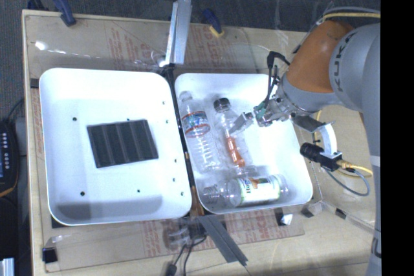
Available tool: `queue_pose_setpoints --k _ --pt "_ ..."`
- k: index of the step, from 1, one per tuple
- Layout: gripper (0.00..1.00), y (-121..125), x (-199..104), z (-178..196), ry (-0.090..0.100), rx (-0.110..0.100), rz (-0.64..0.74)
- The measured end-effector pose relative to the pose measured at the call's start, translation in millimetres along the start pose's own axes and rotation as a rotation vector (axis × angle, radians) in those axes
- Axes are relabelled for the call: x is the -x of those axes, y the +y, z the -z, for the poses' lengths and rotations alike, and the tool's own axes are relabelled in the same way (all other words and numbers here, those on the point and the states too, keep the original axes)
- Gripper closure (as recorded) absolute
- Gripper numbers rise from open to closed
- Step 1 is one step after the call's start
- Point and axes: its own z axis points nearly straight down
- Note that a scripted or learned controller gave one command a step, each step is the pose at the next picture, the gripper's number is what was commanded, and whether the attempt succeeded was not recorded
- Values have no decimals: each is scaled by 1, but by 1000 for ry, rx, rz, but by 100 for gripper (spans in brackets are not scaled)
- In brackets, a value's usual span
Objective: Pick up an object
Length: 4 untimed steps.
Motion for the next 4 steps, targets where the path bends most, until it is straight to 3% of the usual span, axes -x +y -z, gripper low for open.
queue_pose_setpoints --k 1,2,3,4 --pt "0 -12 -10 -62 -3 5 207" --pt "0 -10 -4 -62 -6 8 368" --pt "100 -9 -1 -49 -13 11 370" --pt "100 65 -46 24 -2 1 368"
